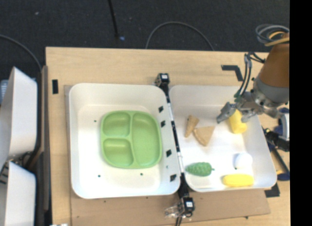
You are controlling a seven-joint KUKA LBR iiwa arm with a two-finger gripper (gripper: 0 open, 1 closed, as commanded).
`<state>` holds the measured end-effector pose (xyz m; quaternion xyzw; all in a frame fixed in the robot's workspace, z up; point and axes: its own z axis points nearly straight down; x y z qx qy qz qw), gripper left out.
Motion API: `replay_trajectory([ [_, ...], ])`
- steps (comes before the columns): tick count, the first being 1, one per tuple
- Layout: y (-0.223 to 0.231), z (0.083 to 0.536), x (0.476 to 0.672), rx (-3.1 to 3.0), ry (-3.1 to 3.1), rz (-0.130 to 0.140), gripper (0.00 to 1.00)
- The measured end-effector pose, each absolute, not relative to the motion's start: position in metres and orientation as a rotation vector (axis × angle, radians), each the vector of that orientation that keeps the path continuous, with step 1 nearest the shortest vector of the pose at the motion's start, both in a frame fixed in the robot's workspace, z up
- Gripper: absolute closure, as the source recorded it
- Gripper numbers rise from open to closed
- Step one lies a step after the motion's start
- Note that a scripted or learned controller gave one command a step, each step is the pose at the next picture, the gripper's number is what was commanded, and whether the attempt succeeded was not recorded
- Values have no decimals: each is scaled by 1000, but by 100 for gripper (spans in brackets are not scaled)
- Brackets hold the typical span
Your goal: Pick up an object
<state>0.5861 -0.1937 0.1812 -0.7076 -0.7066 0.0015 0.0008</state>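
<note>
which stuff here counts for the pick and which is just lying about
For the pick:
- hand, over the right bin
- yellow block beside it
- two tan wedges
- green leafy piece
- white ball
- yellow piece

Lying about:
- green tray in the left bin
- cables beyond the bench

Over on the table (112, 64), 2 white bins sit side by side. The left bin (78, 137) carries a green divided plate (130, 139) with 3 compartments, lying flat near its middle. Black clips (162, 80) mark the seam between the bins. Dark cables (178, 28) loop across the floor beyond the table's far edge.
</note>
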Motion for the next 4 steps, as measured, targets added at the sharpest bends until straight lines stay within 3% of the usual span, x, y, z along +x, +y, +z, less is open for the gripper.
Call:
replay_trajectory([
  [1,-191,119,586,-2221,-2216,-1,0],
  [2,-193,133,588,-2228,-2220,-4,100],
  [4,-181,236,585,-2223,-2231,-6,100],
])
